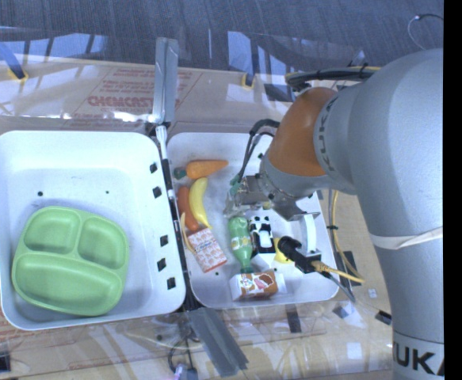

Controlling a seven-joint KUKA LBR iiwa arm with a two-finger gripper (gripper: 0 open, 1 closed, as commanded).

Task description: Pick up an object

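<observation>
The right bin [215, 142] holds an orange carrot [205, 167], a yellow banana [198, 201], a second orange piece [183, 203] beside the banana, a red-and-white snack packet [206, 249], a green bottle [241, 240] and a small brown-and-white carton [257, 285]. A small black-and-white object [261, 234] lies just right of the bottle. My gripper [245, 199] hangs low in the middle of this bin, right above the bottle's top end and right of the banana. The wrist hides its tips.
The left bin [72, 149] holds a green divided plate [70, 259] at its front. A raised divider [166, 204] runs between the bins. The grey arm covers the right bin's right side.
</observation>
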